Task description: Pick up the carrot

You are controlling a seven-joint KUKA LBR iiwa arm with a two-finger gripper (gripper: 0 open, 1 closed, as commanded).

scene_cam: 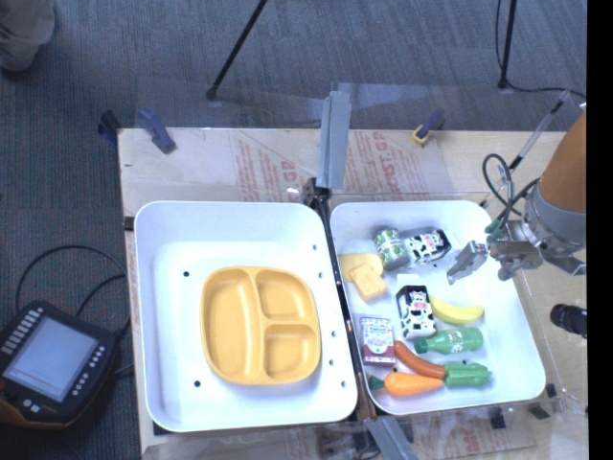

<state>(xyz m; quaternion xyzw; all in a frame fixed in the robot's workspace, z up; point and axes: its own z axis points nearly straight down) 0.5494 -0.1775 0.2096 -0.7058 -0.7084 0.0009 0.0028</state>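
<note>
The carrot, orange with a small green top at its left end, lies along the front edge of the right bin. A red sausage touches it just behind, and a green cucumber lies to its right. My gripper hovers over the right side of the same bin, well behind and to the right of the carrot. It is open, with nothing between its fingers.
The right bin also holds a banana, a green bottle, two cow-print cartons, a green can, cheese and a pink carton. A yellow divided tray sits in the left bin.
</note>
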